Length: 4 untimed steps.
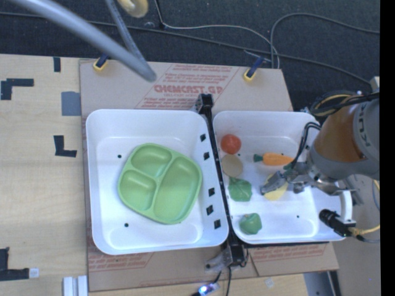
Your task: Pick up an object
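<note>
Two white bins (pixel 92 165) sit on the desk. At right-centre of the frame, the claw (pixel 278 187) hangs low over a small yellow piece (pixel 277 193); its state I cannot tell. This piece looks light, smooth, probably slippery: grip its sides.

The right bin (pixel 296 121) is crowded along its left side — tomato (pixel 231 143), green pieces (pixel 240 190) — its back-right floor open.

A brown cardboard sheet (pixel 191 85) with red letters lies on a light wood bench (pixel 37 165), up and left of the claw (pixel 281 184). Two yellow clamps (pixel 250 73) hold its far edge. Beyond it is dark carpet (pixel 247 5) with thin cables (pixel 203 28). Black tape marks (pixel 62 145) sit far to the left.
</note>
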{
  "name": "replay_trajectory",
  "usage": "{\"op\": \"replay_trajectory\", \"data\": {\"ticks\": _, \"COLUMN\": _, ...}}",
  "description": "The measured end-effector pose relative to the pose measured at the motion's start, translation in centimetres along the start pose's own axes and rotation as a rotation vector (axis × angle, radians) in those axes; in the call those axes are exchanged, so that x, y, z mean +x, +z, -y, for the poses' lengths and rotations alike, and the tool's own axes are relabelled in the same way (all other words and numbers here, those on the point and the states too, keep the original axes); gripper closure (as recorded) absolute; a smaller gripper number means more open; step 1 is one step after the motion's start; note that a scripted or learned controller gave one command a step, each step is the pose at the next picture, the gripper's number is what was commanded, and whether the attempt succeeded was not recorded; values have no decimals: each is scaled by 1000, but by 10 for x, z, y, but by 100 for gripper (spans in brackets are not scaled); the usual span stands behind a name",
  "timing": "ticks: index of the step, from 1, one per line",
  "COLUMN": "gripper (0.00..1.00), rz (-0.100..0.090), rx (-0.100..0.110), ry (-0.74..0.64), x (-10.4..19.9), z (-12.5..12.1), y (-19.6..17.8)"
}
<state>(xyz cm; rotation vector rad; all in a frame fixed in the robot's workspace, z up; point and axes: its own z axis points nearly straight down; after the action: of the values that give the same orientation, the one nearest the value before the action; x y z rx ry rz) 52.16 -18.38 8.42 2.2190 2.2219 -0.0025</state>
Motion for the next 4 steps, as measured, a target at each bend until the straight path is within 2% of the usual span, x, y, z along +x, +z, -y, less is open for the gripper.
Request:
{"op": "replay_trajectory", "data": {"ticks": 1, "gripper": 100, "rz": -1, "rx": 0, "ry": -1, "x": 0, "z": 0, "y": -11}}
{"op": "replay_trajectory", "data": {"ticks": 2, "gripper": 100, "rz": -2, "rx": -3, "ry": 0, "x": 1, "z": 0, "y": -53}}
{"op": "replay_trajectory", "data": {"ticks": 3, "gripper": 100, "rz": 0, "rx": -4, "ry": 0, "x": -5, "z": -9, "y": -110}}
{"op": "replay_trajectory", "data": {"ticks": 4, "gripper": 100, "rz": -2, "rx": -2, "ry": 0, "x": -5, "z": -10, "y": -130}}
